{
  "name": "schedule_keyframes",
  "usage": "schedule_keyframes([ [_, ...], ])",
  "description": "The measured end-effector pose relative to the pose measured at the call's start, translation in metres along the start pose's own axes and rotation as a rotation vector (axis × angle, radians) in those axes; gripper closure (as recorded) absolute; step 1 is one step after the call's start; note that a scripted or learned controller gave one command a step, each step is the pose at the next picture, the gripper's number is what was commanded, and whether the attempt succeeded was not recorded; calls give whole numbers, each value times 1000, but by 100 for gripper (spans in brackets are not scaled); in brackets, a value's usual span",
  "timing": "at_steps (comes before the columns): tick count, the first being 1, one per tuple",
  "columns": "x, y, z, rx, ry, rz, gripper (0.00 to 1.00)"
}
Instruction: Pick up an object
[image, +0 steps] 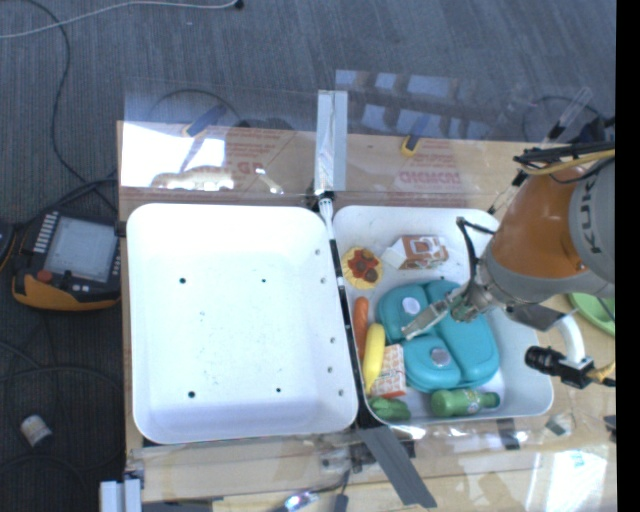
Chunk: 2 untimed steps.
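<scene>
The right bin (531, 398) holds several toy items. Two teal pots lie in its middle, one (403, 303) toward the left and a larger one (465, 356) below it. My gripper (437, 314) hangs low over the seam between them, touching or nearly touching the teal plastic. Around them lie a round yellow pizza piece (362, 266), a white and brown box (421, 251), an orange carrot (361, 314), a yellow banana (373, 355), a small printed packet (392, 371), a green cucumber (389, 408) and a green bottle (462, 402).
The left bin (230, 320) is bare white plastic. The grey arm with its orange band (535, 235) covers the right bin's far right corner. A black handheld pendant (68, 260) lies on the floor to the left. Clear sheeting backs both bins.
</scene>
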<state>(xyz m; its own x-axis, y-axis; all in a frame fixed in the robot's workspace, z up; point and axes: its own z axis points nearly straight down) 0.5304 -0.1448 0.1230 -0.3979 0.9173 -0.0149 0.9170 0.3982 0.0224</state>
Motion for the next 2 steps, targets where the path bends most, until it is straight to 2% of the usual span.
schedule_keyframes([
  [1,-4,54,20,-3,-7,-271,0],
  [2,-5,55,6,-6,-6,-270,100],
])
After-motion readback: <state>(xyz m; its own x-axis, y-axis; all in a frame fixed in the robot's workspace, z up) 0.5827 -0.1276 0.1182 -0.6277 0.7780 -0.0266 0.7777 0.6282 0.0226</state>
